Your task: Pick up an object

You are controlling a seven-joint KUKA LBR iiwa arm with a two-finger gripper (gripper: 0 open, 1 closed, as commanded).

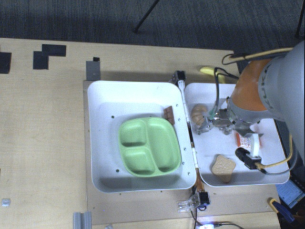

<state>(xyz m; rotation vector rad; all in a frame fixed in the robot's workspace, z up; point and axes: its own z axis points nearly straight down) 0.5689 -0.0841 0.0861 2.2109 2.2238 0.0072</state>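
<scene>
I see my claw (pixel 206 123) low in the right bin (pixel 271 175), close to the tan lump (pixel 199 113). I cannot tell if it grips. Nothing is lifted yet.

— What lies in the left bin (pixel 102 128)?
— A divided tray (pixel 148 146), with a small block (pixel 168 113) behind it.
— And the right bin (pixel 274 144)?
— A rounded lump (pixel 198 113) at the back left, a flat piece (pixel 223 166) at the front.
</scene>
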